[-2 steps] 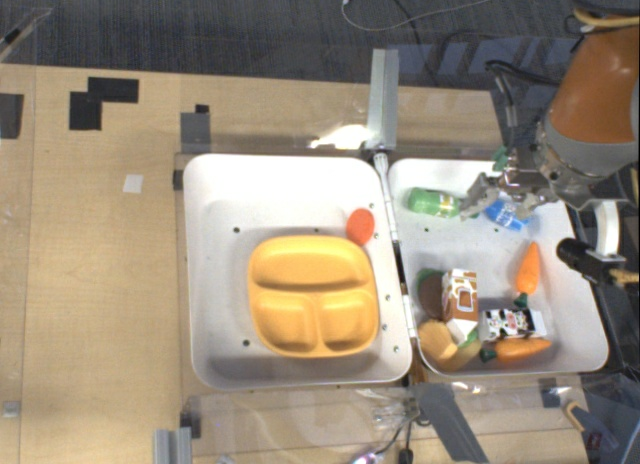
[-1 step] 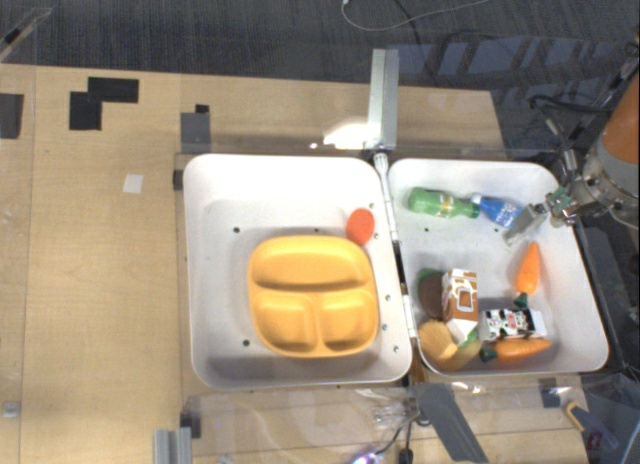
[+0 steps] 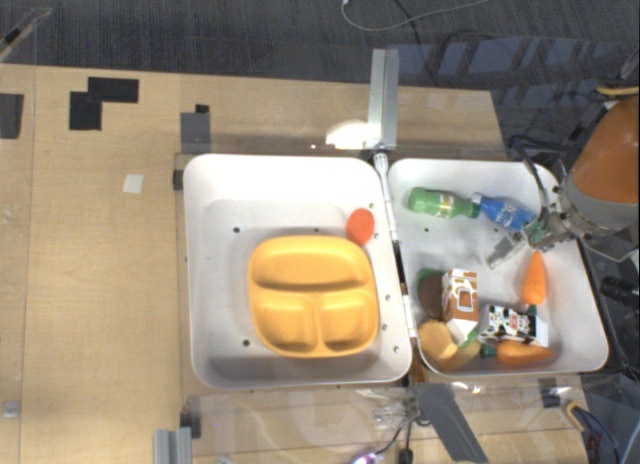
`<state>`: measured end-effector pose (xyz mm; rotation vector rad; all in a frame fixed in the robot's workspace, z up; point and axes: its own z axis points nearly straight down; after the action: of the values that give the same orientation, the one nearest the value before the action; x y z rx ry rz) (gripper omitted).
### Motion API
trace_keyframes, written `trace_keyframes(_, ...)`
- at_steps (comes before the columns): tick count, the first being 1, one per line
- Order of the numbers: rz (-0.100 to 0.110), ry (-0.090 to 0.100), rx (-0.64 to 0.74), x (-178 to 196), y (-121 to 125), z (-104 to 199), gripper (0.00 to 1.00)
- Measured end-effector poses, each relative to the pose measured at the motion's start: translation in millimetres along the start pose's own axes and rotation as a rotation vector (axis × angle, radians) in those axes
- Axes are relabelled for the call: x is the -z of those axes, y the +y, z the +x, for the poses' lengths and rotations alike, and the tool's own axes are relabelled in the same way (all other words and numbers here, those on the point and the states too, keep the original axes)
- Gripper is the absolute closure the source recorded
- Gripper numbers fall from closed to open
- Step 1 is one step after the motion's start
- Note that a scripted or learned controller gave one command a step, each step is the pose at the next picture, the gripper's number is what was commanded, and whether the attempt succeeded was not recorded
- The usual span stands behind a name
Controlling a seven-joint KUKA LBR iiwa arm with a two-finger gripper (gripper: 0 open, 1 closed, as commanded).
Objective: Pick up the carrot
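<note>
Reaching in from the right, the gripper (image 3: 522, 240) hangs over the upper middle of the right bin (image 3: 598, 347). Its fingers (image 3: 503, 249) are spread apart with nothing between them; one grey finger points down and left over bare white floor, the other sits nearer the wrist. Just beside the fingers, to their lower right, lies the carrot (image 3: 535, 279), a small orange cone standing nearly upright in the view with its narrow end toward the gripper. Whether it touches the gripper cannot be told.

Above the fingers a green bottle (image 3: 440, 203) lies on its side, with a blue and clear bottle (image 3: 503, 212) next to it. Lower in the same bin sit a small brown and white carton (image 3: 461, 295), a black and white packet (image 3: 510, 324), a tan bread-like piece (image 3: 437, 340) and an orange item (image 3: 522, 354) along the bottom wall.

The grey arm with its orange band (image 3: 608, 162) rises at the right edge.

The left bin (image 3: 200, 252) holds a yellow divided tray (image 3: 312, 292) and a small orange-red ball (image 3: 360, 224) near the wall between bins. Both bins rest on a pale wooden tabletop (image 3: 90, 272).
</note>
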<state>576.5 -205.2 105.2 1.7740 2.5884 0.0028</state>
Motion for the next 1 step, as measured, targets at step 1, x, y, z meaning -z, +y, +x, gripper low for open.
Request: trace_keyframes(1, -0.008, -0.005, 0.001, 13.2, 2.8, -0.8, 1.0)
